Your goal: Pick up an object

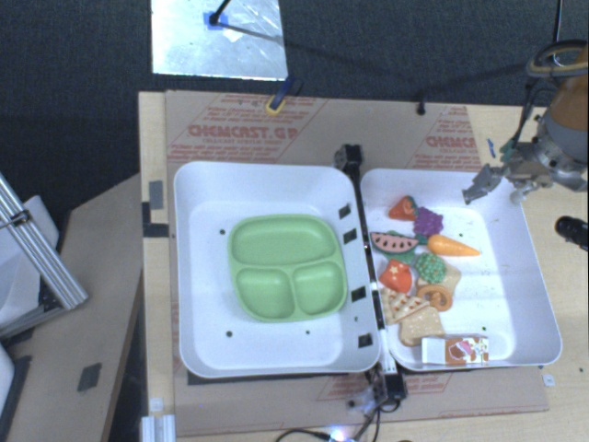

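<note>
toy food sits clustered in the right bin [525, 274], mostly along its left half, next to the divider. top of the cluster: a red piece w/ green bit, prob a strawberry or tomato [402, 209], touching a purple grape bunch [428, 221] just right of it. below those a watermelon slice [393, 243] lies flat, and an orange carrot [451, 245] lies beside it, tip pointing right. under that, a red pepper-like piece [397, 275] and a green broccoli [430, 267] side by side. lower still, an orange ring-shaped piece [436, 296], a waffle-looking piece [402, 304] and a slice of toast [422, 324], all packed close. at the bin's front edge a small white and red carton [455, 349] lies on its side, just below the toast.

gripper [502, 184] is over the right bin's upper right corner area, well apart from the food cluster, nothing between its fingers. fingers look spread, one pointing down-left, the other at the bin's far rim; small in view so not fully certain. arm comes in from the right, orange band near the top right corner.

left bin [198, 274] holds a light green divided plate [285, 266], three compartments, lying flat near the middle. both bins rest on a cardboard sheet [239, 127] w/ red print, on the bench. a shiny foil-like square [218, 24] lies beyond the bench's far edge.
</note>
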### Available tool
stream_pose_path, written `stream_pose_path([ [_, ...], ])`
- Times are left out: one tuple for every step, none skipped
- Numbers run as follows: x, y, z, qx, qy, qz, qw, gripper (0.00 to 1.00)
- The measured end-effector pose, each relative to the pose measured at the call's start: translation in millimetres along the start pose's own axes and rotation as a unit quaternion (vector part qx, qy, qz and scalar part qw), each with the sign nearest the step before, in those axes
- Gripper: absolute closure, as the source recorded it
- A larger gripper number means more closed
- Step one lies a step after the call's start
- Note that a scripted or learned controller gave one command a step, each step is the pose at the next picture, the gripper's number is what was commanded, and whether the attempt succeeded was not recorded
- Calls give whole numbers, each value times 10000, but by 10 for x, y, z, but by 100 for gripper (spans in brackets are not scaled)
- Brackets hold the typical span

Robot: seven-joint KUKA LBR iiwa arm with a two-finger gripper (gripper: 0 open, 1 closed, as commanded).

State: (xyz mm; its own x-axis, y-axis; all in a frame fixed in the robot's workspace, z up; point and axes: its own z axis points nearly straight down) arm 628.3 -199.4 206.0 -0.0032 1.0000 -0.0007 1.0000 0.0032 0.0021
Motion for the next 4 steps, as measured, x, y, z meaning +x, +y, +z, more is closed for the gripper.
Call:
stream_pose_path([
  [-63, 29, 439, 11, -1, 6, 10000, 0],
  [-25, 26, 850, 9, 1, -9, 10000, 0],
  [-19, 38, 1218, 1, -3, -10, 10000, 0],
  [-26, 56, 1082, -30, -13, -20, 10000, 100],
])
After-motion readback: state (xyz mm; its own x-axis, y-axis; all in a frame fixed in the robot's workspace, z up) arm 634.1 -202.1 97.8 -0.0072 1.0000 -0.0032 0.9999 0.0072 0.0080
